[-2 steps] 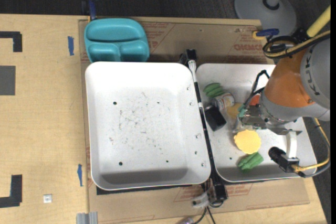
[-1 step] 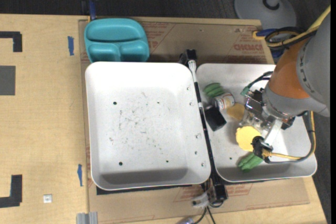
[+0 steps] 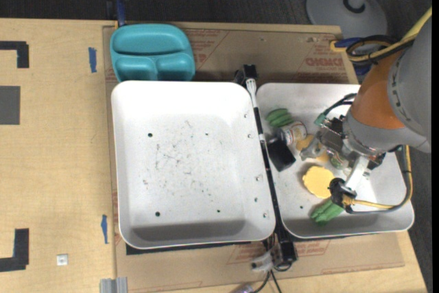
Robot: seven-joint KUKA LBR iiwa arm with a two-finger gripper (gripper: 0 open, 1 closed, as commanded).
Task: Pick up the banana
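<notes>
- Closest to us, a green toy [image 3: 326, 213] is lying at the near edge of the right bin [image 3: 387, 178], about midway along it.
- Just beyond it, the banana [image 3: 317, 182] is showing as a rounded yellow shape in the near half of that bin, close to the green toy.
- We are watching the gripper [image 3: 328, 141] hanging over the bin's middle, just past the banana, and we cannot tell whether it is released or clenched.
- A black thing [image 3: 280, 153] is lying by the bin's left edge, with a small jar [image 3: 295, 132] and a second green piece [image 3: 278, 118] beyond it, toward the far left corner.
- The left bin [image 3: 185, 147] is sitting right alongside, and a teal tray [image 3: 152, 51] is resting just outside its far edge.
</notes>
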